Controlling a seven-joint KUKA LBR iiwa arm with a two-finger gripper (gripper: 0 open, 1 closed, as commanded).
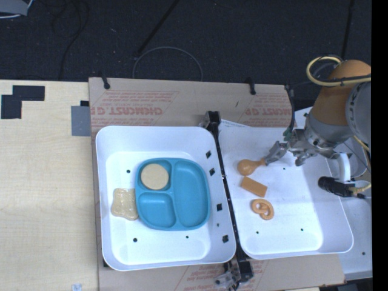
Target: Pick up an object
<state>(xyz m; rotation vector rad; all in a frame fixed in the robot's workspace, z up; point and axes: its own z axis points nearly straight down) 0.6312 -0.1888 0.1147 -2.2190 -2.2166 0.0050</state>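
Two white bins: left bin [115, 235], right bin [315, 232]. In left: blue divided tray [182, 205] bearing round tan cracker [154, 176]; pale waffle piece [124, 204] at tray's left. Gripper [290, 153], fingers spread wide and holding nothing, beside orange spoon [250, 166]; nearer, orange wedge [253, 187], pretzel [262, 209]. Mirrored cardboard print unreadable.

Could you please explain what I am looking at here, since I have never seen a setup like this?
This is one picture from a camera fixed above a bench, looking down at a slant. The grey and orange machine at the right is a robot arm meant to pick things up; its gripper hangs over the right bin, open and holding nothing. In that bin lie an orange spoon, an orange block and a pretzel. The left bin holds a blue tray with a round cookie in one compartment, and a pale cracker touching the tray's left edge.
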